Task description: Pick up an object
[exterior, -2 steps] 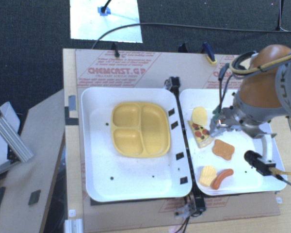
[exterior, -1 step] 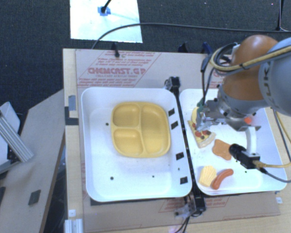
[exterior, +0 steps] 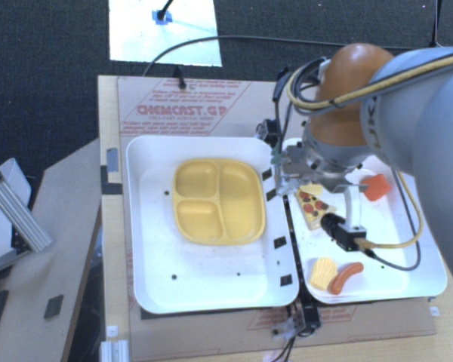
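The right bin (exterior: 419,274) holds several toy foods. A pizza slice (exterior: 312,205) lies near its left wall, and an orange piece (exterior: 377,187) lies further right. A yellow corn piece (exterior: 322,271) and a red sausage (exterior: 346,276) lie side by side at the front. My gripper (exterior: 291,181) hangs below the grey and orange wrist (exterior: 340,119). It is over the right bin's left edge, just up and left of the pizza slice. The wrist housing hides its tips, and I see nothing held in it.
A yellow divided plate (exterior: 217,200) lies in the left bin (exterior: 155,277). The rims between the two bins (exterior: 291,255) run right beside the gripper. A black connector with a yellow cable (exterior: 346,234) hangs over the right bin's middle. A metal rail (exterior: 15,210) sits at far left.
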`<state>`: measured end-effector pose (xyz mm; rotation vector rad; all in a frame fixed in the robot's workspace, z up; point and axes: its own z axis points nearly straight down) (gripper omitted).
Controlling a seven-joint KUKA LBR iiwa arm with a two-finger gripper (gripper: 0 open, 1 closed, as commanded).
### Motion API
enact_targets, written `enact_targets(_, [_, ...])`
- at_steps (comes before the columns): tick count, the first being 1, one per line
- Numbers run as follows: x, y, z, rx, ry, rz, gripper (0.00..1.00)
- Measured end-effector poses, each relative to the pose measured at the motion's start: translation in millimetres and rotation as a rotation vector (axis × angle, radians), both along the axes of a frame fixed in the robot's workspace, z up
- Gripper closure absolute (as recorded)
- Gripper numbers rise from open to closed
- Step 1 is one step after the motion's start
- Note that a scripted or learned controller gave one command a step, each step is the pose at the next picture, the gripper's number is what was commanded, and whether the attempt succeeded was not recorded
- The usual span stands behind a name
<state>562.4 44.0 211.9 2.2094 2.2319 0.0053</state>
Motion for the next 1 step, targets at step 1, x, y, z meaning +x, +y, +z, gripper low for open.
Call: enact_targets(1, [8.6,55.4,-0.4,0.001,0.001,0.000,1.00])
